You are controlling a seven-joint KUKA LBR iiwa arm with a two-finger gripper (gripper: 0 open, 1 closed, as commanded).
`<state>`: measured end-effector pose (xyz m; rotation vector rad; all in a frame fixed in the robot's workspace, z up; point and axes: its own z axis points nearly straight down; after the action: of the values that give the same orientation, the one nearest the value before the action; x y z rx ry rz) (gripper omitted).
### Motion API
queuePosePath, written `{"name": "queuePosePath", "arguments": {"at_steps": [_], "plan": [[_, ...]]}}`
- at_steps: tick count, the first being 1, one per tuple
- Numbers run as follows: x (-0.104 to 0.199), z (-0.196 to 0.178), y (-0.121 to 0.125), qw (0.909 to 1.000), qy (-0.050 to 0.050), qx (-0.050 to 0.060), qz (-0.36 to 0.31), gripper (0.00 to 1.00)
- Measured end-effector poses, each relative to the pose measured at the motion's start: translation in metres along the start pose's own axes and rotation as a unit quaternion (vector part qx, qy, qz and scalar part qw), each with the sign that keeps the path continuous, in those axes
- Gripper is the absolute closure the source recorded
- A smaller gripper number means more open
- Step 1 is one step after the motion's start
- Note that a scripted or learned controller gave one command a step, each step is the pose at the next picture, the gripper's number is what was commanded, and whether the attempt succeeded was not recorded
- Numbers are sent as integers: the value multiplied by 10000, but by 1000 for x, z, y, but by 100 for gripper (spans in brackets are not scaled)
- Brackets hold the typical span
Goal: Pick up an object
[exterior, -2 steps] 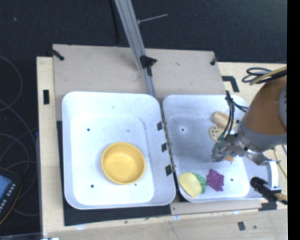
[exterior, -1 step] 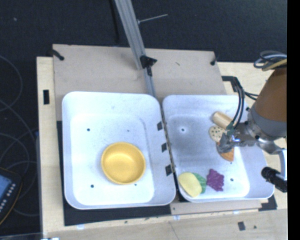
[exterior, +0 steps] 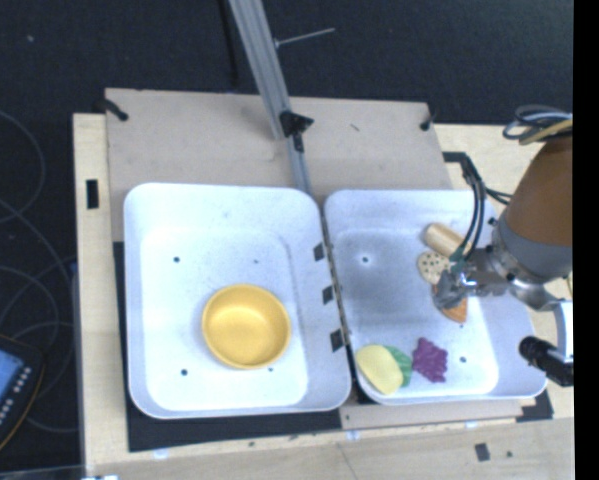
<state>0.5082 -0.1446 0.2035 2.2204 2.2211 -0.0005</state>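
A small orange-and-tan object [exterior: 455, 310] lies in the right shallow white bin [exterior: 379, 218], right under the gripper [exterior: 452, 290] of the grey arm with the orange band [exterior: 541, 208]. Whether the jaws are clenched or released cannot be told. Just beside it are a speckled tan round piece [exterior: 430, 264] and a tan cylinder [exterior: 442, 237]. Near the bin's front edge lie a yellow-green soft toy [exterior: 381, 368] and purple plastic grapes [exterior: 430, 359]. The left white bin [exterior: 159, 218] on the desk holds a yellow bowl [exterior: 245, 325].
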Motion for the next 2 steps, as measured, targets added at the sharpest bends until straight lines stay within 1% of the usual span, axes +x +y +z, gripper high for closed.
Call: {"name": "queuePosePath", "arguments": {"at_steps": [2], "plan": [[85,-12,12,10000,10,-11,-36,100]]}}
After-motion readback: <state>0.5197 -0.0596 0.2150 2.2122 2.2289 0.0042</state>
